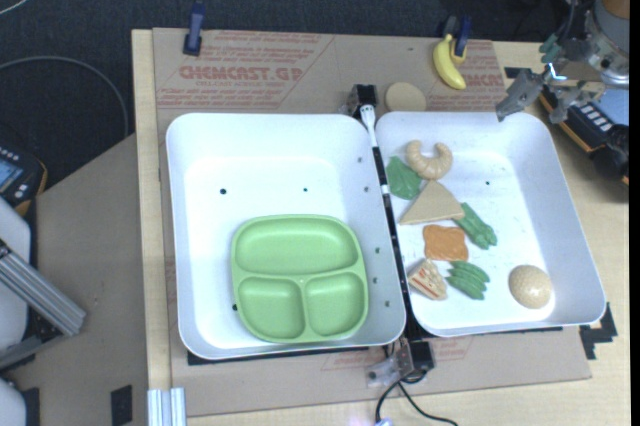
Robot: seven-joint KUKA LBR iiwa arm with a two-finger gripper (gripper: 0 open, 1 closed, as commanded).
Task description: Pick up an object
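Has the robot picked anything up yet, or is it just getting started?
Nothing looks done yet. The gripper hangs above the right bin's far corner, carrying nothing. The toy foods, like the croissant and orange cracker, lie in that bin. Reaching down, grasping and lifting all remain.

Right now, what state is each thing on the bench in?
green divided plate: upright in left bin
toy foods: lying loose in right bin
round bun: apart, near corner
banana: outside bins, on board
end effector: above right bin's far corner
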